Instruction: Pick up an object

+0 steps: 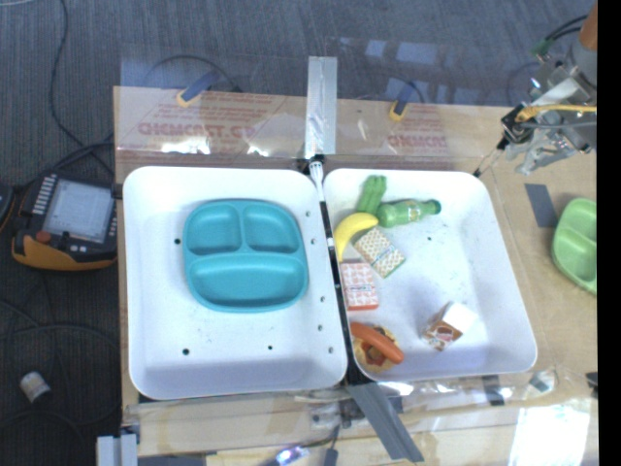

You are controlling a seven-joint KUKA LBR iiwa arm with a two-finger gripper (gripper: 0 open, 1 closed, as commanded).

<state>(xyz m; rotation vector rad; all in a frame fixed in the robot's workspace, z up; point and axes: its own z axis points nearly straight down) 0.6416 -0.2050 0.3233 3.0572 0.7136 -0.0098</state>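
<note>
— Looking at it from here, the gripper hangs off past the far right corner of the right bin, above the bench rather than over anything it could take. Whether it's spread or pinched I cannot tell; it's a tangle of metal at that angle. Nothing sits in it that I can make out.

— So no pick under way?

— I'd say it's at the very start: the approach hasn't been made. All the loose things lie in the right bin, mostly crowded toward its left wall: a green bottle near the top, a banana just below it touching a patterned packet, a small red-and-white box under that, something orange at the near corner.

— And the left bin?

— A teal divided tray, nothing else.

— What would you go for?

— The little carton lying apart from the rest, toward the near right. There's open floor around it, so the fingers could drop either side without nudging a neighbour. The arm needs to swing in over it, line up, then descend.
</note>
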